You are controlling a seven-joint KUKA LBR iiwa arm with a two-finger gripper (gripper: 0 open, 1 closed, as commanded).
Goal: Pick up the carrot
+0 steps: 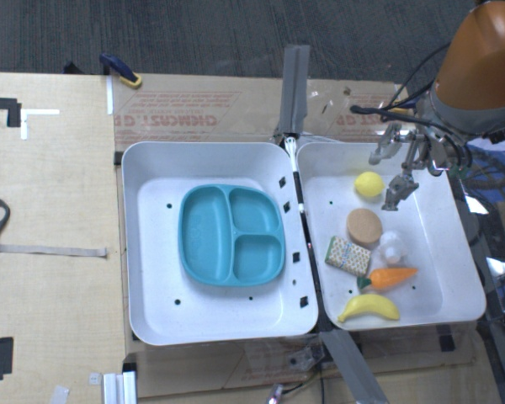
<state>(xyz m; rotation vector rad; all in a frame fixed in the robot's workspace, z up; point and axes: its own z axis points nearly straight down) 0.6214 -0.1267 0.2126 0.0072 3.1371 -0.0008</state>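
The carrot [393,277] lies low in the right bin [461,251], toward that bin's five o'clock, orange with a small green tip pointing left, and it is hemmed in: a banana [370,309] sits just beside it at six o'clock, a patterned sponge block [348,256] is close at nine o'clock, and a pale, see-through object [390,245] that I cannot identify rests right above it at twelve o'clock. A round tan disc [364,225] and a yellow ball [369,184] lie farther up the same bin. The gripper [397,194] hangs at the bin's one o'clock, well apart from the carrot and nearer the ball; its fingers point down with nothing between them, though how wide they stand I cannot tell. The risk, as I judge it, is crowding: a descent slightly off could pinch the banana or the pale object instead, or nudge the carrot so it rolls away. The left bin [143,251] holds a blue divided plate [232,235], its three compartments bare.
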